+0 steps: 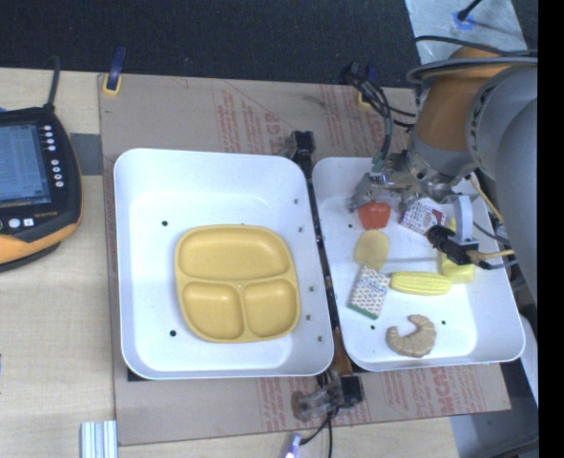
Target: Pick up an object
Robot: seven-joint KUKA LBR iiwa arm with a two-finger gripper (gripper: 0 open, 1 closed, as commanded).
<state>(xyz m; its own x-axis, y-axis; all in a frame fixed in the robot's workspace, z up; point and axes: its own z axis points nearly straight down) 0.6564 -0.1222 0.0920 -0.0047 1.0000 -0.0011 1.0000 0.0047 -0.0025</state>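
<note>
We see the gripper [385, 185] low in the right bin [491, 346], finger state indiscernible; the red object [374, 215] lies just below it, touching or nearly so

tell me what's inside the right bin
In the right bin: a croissant, corn cob, patterned packet, pale yellow round piece, red piece and a small printed wrapper. The gripper and arm cover the bin's far corner.

Grey arm [511, 113] with orange band reached in from the right, gripper [388, 191] lowered, wrist pointed down
</note>
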